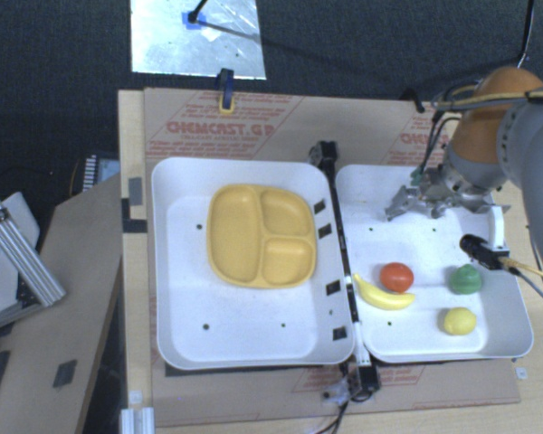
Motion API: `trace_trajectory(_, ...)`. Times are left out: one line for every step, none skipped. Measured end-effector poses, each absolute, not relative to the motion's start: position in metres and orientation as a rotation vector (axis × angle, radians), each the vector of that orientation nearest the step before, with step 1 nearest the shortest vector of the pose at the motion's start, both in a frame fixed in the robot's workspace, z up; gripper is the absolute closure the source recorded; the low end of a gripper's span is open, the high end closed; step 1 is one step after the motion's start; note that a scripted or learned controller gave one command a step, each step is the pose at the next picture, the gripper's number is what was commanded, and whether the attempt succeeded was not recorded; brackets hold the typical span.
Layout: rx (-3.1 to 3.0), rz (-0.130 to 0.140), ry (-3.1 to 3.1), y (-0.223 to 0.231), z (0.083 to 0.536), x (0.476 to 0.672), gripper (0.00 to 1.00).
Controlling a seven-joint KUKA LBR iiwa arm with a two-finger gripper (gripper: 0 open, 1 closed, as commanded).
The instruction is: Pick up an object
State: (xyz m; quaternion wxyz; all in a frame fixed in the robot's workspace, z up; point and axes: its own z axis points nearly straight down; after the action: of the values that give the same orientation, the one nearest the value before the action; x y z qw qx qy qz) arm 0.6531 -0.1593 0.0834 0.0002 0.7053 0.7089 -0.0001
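Bins: two shallow white plastic trays with rounded corners, set side by side on a brown cardboard sheet printed with red lettering. Left bin (176,333) carries one yellow divided plate (260,235), smooth and matte, a rounded square with three compartments. Right bin (516,337) carries four toy fruits along its near half: one yellow banana (384,296), curved and lying against the inner wall; one red tomato (397,277), round, touching the banana's upper side; one green fruit (465,279), round and of uncertain kind; one yellow lemon (459,320), oval, nearest the front rim. Gripper (416,202), grey metal, sits over the far part of the right bin, well apart from all four fruits, with nothing between its fingers; whether they are spread or pressed together cannot be told. Arm (534,143) is grey with an orange band.
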Motion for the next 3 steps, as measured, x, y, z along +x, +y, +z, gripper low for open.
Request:
trace_trajectory(2.211, 0.004, 2.225, -0.159, 0.096, 0.655, 1.00)
trace_trajectory(2.214, 0.006, 2.219, -0.167, 0.157, 0.659, 1.00)
trace_trajectory(2.212, 0.005, 2.223, -0.167, 0.211, 0.661, 1.00)
